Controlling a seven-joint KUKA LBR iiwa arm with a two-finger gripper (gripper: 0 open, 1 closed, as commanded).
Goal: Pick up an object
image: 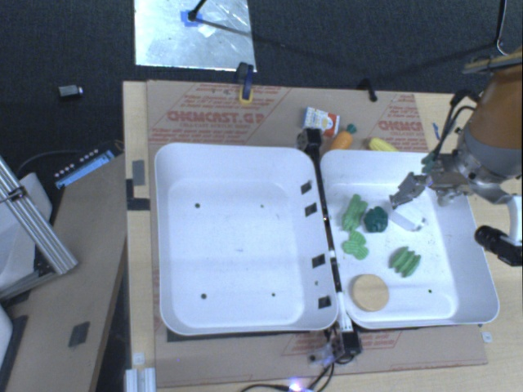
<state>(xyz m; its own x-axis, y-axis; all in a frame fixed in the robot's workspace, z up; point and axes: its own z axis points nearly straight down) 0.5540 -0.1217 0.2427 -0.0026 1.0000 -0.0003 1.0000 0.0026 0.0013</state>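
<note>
Several small objects lie in the right bin point(458, 300): a tall light green piece point(354, 212), a dark teal lump point(375, 219), a small light green piece point(355, 246), a ridged green piece point(404, 260), a tan round disc point(369, 292) and a white block point(406, 219). My gripper point(409, 191) hangs over the upper right part of this bin, just above the white block and right of the teal lump. Nothing is visibly held in it.
The left bin point(237, 235) stands beside the right one, with a black divider strip point(323, 235) between them. Behind the bins, on the cardboard, lie an orange toy point(341, 140), a yellow toy point(381, 145) and a white and red item point(320, 120). A metal sheet point(193, 23) lies farther back.
</note>
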